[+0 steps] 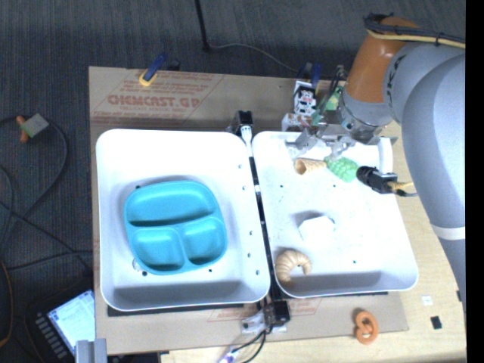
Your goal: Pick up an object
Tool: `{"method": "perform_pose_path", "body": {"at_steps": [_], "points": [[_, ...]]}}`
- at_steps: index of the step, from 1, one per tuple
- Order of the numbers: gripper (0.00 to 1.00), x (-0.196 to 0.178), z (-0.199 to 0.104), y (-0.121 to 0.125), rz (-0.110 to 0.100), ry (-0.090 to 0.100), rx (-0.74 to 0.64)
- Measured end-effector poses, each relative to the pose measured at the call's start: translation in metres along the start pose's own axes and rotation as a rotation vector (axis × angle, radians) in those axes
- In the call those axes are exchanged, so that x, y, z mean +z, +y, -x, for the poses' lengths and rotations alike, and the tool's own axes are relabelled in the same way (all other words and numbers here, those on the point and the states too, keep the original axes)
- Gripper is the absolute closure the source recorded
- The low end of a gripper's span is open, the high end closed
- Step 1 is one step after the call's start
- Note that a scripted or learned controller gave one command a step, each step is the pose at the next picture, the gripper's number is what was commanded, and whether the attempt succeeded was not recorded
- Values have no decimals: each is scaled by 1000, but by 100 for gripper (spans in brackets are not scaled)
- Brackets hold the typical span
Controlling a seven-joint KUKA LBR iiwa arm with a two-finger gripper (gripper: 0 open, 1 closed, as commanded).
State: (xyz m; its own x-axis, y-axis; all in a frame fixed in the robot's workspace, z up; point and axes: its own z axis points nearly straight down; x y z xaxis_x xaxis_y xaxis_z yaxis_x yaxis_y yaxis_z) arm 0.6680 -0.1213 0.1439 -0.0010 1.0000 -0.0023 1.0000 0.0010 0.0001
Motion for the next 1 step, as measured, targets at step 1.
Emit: {"method": "perform_pose_path", "body": {"at_steps": [1], "points": [[0,56,-25,-42,6,0,1]]}}
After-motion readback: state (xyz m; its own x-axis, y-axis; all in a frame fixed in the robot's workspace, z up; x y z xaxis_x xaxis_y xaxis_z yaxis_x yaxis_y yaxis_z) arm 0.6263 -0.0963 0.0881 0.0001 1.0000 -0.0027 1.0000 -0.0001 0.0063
